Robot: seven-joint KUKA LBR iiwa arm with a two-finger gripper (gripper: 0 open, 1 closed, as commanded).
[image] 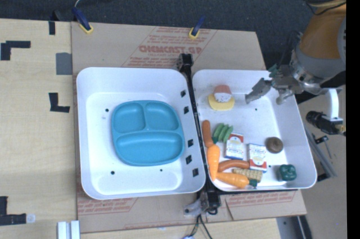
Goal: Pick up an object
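While toys (233,159) crowd the right bin's (292,125) near edge, the jaws (269,91) hang spread, gripping nothing.

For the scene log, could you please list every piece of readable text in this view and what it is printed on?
"CHEMCAST GP": red print on the brown cardboard sheet under the bins; a repeat near its front edge is blurred.
The two small red-and-white cartons in the right bin carry print too small to read.
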